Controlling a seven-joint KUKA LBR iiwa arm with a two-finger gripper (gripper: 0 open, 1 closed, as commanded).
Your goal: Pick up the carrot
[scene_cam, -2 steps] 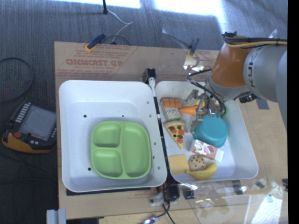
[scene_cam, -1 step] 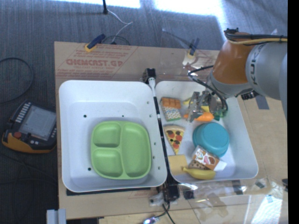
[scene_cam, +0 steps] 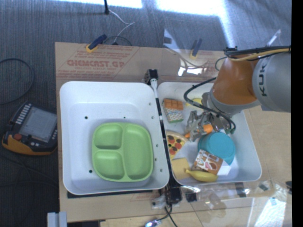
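Grey carpet is seen around a cardboard-topped surface point(scene_cam: 94, 63), on which two white bins are set side by side. Now to the carrot point(scene_cam: 204, 128): an orange sliver is made out in the middle of the right bin point(scene_cam: 251, 167), right at the tips of the claw point(scene_cam: 198, 126), with a further orange bit just to the left of it. Whether the carrot is actually pinched cannot be told; the metal fingers are bunched over it and whether they are spread or closed is not shown clearly. The arm point(scene_cam: 255, 82) is brought in from the right, its orange band poised directly above the far part of that bin. A teal cup point(scene_cam: 218, 146) is placed just near of the claw, touching or almost so. A small printed box point(scene_cam: 207, 162) and a banana point(scene_cam: 202, 175) are found at the near edge, a pizza slice point(scene_cam: 174, 143) against the left wall, and a waffle-patterned item point(scene_cam: 173, 109) farther back. A green divided plate point(scene_cam: 123, 151) is laid in the left bin point(scene_cam: 75, 103). A handheld pendant point(scene_cam: 32, 129) is left on the carpet far left.
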